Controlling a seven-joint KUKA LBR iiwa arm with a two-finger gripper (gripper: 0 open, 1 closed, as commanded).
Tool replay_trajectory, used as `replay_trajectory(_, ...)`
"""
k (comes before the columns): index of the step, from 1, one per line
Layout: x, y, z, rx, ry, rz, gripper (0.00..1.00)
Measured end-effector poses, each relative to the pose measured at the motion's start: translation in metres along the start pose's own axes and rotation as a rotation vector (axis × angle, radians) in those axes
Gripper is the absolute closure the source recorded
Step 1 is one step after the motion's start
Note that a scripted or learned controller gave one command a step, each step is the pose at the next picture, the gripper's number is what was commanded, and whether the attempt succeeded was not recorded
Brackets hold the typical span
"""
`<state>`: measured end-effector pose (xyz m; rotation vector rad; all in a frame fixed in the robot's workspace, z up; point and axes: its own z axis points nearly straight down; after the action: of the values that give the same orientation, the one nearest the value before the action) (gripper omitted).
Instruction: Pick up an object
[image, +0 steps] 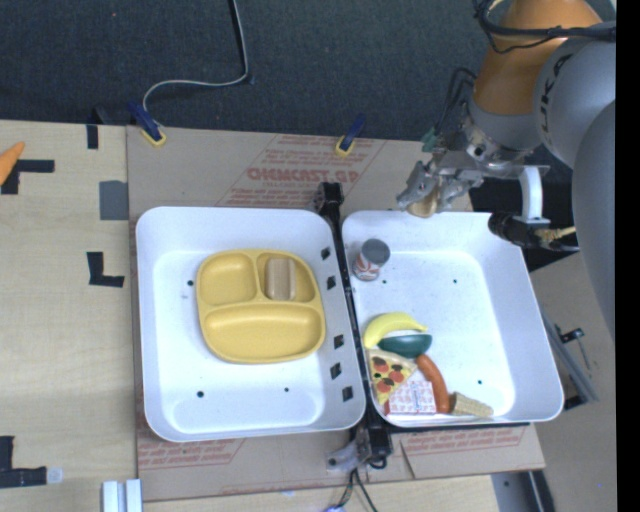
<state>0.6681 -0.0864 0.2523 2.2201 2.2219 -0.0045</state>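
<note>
Small tan object (424, 207), can't make out what it actually is, sits right between the end effector's (425, 200) fingertips, so the end effector looks clamped on it. It's up above the back rim of the right bin (520, 300), just past the edge and over the cardboard sheet (290, 180) on the desk (60, 300).

Wrist above it has the orange band (520, 60), with grey arm coming in from the right.

Moving out from there, the right bin has a small can (371, 259) standing near its back left corner. Down toward the front left there's a pile: toy banana (393, 324), a dark green piece (406, 343) touching it, a pizza slice (388, 374), a sausage (434, 381) lying slantwise, and an ice cream cone (470, 405) by the front wall, all bunched together.

Left bin (170, 400) holds a yellow divided plate (260, 305), and there's a brownish thing (281, 279) in its upper right compartment.

Blue and yellow clamps (148, 124) pin the cardboard at the back edge.
</note>
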Motion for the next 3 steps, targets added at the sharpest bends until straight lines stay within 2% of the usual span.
replay_trajectory(1, 0.015, -0.040, -0.003, -0.001, 0.001, 0.001, 1.00)
replay_trajectory(2, 0.015, -0.094, 0.001, 0.000, 0.001, 0.002, 1.00)
replay_trajectory(3, -0.011, -0.042, 0.014, 0.000, 0.001, 0.000, 1.00)
